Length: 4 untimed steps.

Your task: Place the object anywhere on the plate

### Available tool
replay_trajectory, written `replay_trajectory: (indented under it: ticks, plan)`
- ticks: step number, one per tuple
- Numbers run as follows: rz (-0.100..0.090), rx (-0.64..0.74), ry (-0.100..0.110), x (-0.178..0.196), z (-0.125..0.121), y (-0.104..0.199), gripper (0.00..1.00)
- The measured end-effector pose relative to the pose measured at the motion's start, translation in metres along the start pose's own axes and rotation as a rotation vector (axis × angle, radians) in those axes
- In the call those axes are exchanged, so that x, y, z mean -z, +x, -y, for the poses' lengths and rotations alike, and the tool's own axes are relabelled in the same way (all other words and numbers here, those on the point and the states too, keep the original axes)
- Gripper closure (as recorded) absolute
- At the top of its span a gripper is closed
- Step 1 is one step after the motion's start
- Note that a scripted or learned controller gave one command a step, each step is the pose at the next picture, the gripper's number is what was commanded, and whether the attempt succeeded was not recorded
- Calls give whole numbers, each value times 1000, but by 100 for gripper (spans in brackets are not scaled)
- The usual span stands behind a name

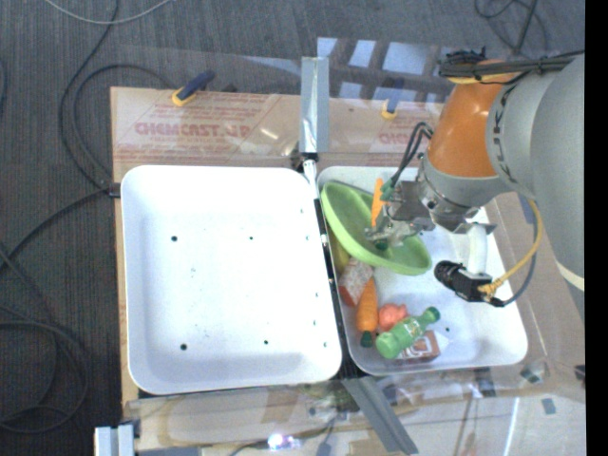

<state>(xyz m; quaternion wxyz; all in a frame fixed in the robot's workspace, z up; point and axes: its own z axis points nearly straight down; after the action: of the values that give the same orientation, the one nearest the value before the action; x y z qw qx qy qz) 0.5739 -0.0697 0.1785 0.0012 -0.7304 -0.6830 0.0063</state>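
Observation:
A green plate (366, 224) lies tilted in the right bin (494, 335), leaning against the bin's left wall. My gripper (384, 226) hangs over the plate's middle, low above its surface. A thin orange piece (377, 198) stands upright just at the gripper's upper left, over the plate; whether it is gripped is hidden by the wrist. The grey arm with its orange band (465, 136) comes in from the right.
Below the plate in the right bin lie a carrot (367, 305), a small red item (391, 314), a green bottle (408, 333) and a brown packet (421, 351). The left bin (218, 274) sits beside it. A black cable connector (456, 276) hangs near the wrist.

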Motion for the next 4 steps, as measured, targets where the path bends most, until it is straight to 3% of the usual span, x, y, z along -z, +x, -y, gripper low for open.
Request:
replay_trajectory:
  ticks: [1, 2, 3, 4]
  plan:
    - [-3, -23, -5, 107, 52, -41, 100]
    - [-3, -18, -6, 178, 14, 36, 100]
    - [-6, -9, -2, 12, 47, 81, 100]
    - [-7, 191, -2, 1, 98, 102, 100]
